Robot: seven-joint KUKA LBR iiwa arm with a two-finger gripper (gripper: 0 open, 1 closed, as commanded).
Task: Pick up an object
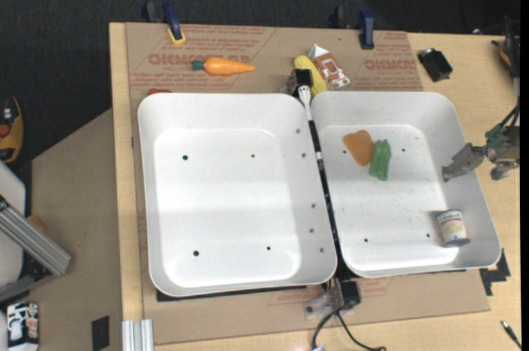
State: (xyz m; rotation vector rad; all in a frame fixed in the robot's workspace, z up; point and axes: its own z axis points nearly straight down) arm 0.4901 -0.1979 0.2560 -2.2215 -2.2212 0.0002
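Dark carpet surrounds the bench, and on its brown board the two white bins sit side by side. My gripper [475,163] hangs at the outer rim of the right bin [413,98], and from this slant I cannot tell whether it is open or closed. Nothing shows in its grasp, so I judge the pick is not yet made; choosing, descending, closing and lifting are all left.

Three candidates lie in the bin I hover over. The small can [451,227] is the closest, just nearer the camera than my gripper and close to the same rim. The green piece [380,159] lies further in towards the bin's middle, touching the flat orange piece [359,147] beyond it. The left bin [165,176] is well apart from me, past the divide.

On the board beyond the bins lie a carrot [223,67] and, nearer my side, a banana [307,68] next to a small box [331,70], all out of my easy reach, I think.

My wrist and arm are cut off at the picture's edge. The can's label is too small to read, and I cannot say what the green and orange pieces are.
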